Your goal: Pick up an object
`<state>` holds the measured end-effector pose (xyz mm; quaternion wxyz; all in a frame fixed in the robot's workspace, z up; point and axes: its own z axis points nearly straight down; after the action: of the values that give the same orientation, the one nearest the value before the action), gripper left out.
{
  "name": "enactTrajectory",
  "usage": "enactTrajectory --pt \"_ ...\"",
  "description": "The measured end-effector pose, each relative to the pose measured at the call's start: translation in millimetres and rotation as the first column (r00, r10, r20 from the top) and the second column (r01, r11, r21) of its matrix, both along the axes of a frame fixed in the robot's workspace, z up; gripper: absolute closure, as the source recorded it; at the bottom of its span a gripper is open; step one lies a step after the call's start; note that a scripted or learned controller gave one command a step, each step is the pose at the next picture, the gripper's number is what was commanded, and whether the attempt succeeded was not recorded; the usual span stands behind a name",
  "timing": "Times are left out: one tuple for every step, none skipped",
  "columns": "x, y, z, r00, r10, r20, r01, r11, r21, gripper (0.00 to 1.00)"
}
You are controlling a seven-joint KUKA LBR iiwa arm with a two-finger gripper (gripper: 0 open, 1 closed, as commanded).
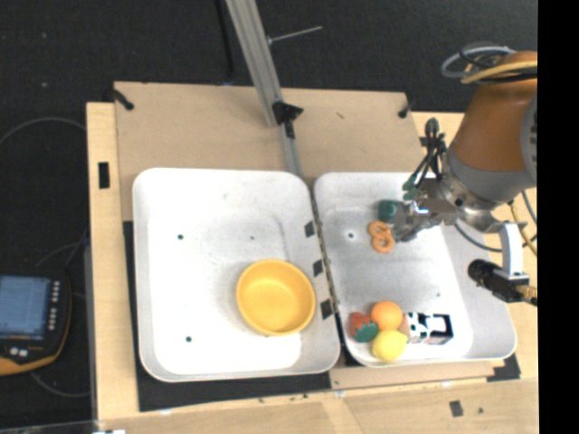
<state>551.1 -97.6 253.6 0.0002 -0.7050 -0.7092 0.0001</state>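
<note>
The grey arm with the orange band (pixel 493 143) comes in from three o'clock and its gripper (pixel 404 227) is low over the right white shallow plastic bin (pixel 470 333), in the bin's upper half. Just at nine o'clock of the gripper lies a small orange ring-shaped object (pixel 382 237), close to the tip or touching it; I cannot tell which. A small dark green object (pixel 387 211) sits just at twelve o'clock of the ring, also beside the gripper. Whether the fingers are wide, narrow or holding something I cannot tell, because they are too small and blurred. At six o'clock in the same bin there is a cluster: an orange round fruit (pixel 387 315), a yellow lemon-like fruit (pixel 390 344), a red and green small piece (pixel 363 326) and a black and white box (pixel 428 327). The left white bin (pixel 181 206) carries a yellow round bowl (pixel 275 297), upright, near its five o'clock corner. Both bins lie side by side on the light brown desk (pixel 226 125).
</note>
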Motion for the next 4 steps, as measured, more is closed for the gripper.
enactTrajectory --pt "26.7 47.0 -8.0 1.000 -0.001 0.002 0.001 1.000 0.000 1.00" --pt "42.9 90.4 0.4 1.000 -0.003 0.001 0.003 1.000 0.000 1.00" --pt "53.7 139.1 -11.7 1.000 -0.001 0.002 0.001 1.000 -0.001 1.00" --pt "69.8 179.5 -19.3 1.000 -0.003 0.001 0.003 1.000 0.000 1.00"
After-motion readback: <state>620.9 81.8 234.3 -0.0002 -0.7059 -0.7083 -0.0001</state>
